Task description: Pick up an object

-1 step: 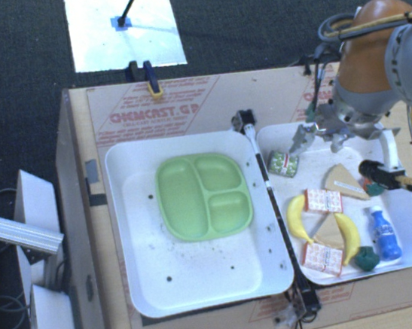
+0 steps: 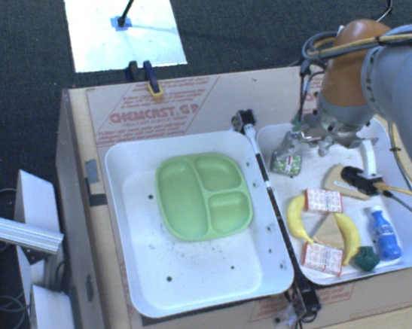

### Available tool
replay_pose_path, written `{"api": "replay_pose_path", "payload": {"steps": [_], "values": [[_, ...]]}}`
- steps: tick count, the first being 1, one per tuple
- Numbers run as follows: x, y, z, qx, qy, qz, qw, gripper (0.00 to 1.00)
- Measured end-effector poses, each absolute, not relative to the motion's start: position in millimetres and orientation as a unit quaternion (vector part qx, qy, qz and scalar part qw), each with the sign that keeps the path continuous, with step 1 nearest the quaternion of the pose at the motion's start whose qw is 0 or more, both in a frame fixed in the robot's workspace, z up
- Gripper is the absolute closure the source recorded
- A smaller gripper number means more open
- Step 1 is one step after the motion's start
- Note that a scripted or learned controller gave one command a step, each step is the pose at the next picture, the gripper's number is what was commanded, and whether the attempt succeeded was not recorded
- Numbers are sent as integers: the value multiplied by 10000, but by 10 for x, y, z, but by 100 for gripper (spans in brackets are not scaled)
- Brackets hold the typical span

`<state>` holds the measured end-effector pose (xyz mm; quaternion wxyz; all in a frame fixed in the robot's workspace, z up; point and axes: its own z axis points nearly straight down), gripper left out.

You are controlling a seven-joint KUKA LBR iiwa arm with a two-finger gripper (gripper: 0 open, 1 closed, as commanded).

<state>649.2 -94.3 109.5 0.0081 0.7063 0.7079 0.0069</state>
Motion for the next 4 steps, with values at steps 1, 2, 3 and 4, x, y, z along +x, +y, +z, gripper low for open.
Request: {"api": "replay_pose_path", "payload": {"steps": [1, 2, 3, 4], "values": [[6523, -924, 1075, 7064, 7077, 74, 85, 0], [6536, -905, 946, 7066, 7076, 8, 15, 0], [6252, -1509, 2057, 7065, 7077, 11, 30, 0], [5862, -1787, 1001, 7070, 7072, 2, 8, 0]]}}
